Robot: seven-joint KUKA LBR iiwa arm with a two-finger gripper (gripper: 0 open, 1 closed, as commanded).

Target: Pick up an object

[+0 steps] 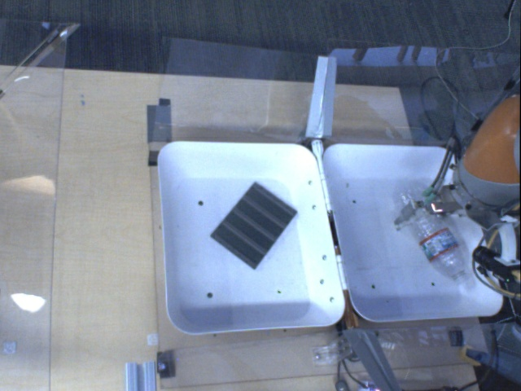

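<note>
Bottle (440, 247), one clear plastic one whose red-and-white label is too small to read, lies toward three o'clock in the right bin (366, 287), the gripper (415, 210) touching its top, while one dark ribbed pad (254, 224) occupies the left bin (183, 243).

Pale wooden bench (89, 243), seen from above at a slant. Bearing two shallow white bins side by side and touching: left bin (183, 300) toward the middle of the bench, right bin (366, 287) toward its right edge. Braced by small dark brackets (164, 365) at the left bin's outer corners.
</note>
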